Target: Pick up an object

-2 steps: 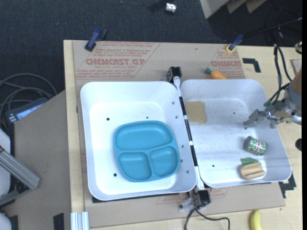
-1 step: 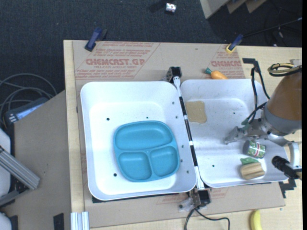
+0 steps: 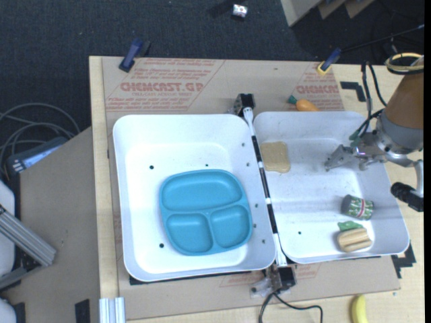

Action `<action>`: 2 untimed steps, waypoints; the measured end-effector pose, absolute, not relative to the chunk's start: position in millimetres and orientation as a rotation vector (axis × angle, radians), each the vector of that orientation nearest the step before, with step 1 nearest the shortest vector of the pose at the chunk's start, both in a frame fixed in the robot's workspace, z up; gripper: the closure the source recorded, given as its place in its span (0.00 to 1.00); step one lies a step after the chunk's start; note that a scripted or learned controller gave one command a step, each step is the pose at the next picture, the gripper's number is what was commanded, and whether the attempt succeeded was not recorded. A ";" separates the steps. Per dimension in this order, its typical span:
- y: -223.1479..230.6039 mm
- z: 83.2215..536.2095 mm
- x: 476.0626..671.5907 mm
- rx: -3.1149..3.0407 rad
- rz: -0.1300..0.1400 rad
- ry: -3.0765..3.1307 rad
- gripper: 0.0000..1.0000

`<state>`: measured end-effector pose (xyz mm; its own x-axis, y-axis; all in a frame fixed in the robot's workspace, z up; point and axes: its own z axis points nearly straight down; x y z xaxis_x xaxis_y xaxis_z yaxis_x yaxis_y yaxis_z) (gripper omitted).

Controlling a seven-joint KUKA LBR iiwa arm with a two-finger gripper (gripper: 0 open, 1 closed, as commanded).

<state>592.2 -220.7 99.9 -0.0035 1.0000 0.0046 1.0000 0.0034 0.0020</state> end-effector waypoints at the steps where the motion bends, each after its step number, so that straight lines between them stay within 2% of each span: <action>1: -223.3 159.1 661.2 -2.221 -0.002 -2.226 0.00; 2: -222.7 113.0 594.8 -2.219 -0.001 -2.221 0.00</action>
